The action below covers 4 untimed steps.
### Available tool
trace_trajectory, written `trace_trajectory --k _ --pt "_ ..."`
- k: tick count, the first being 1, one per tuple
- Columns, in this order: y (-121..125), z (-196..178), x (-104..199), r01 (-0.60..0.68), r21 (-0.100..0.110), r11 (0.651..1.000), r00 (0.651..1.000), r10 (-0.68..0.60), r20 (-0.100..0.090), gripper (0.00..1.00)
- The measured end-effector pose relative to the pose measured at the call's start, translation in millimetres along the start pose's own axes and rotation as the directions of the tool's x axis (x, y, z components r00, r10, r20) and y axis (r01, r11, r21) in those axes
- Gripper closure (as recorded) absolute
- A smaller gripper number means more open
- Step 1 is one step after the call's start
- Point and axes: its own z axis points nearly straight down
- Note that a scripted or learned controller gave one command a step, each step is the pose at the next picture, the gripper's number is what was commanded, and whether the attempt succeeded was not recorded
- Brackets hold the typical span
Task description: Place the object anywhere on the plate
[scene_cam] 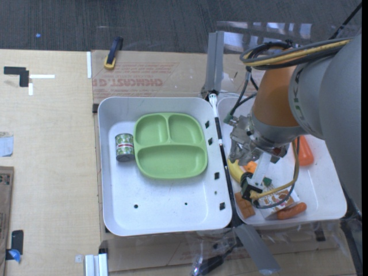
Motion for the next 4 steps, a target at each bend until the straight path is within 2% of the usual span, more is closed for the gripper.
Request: trace_trajectory --k 1,2,3,4 --pt "17 0 5 0.202 -0.003 0.979 0.979 -0.202 0.0 1.0" --pt "55 -1 1 0.071 -0.003 0.997 0.997 -0.071 0.0 1.0" --pt "131 -44 51 0.084 -0.003 0.996 0.996 -0.084 0.0 1.0" --pt "101 -152 86 0.153 -0.005 0.988 0.988 -0.153 0.0 1.0"
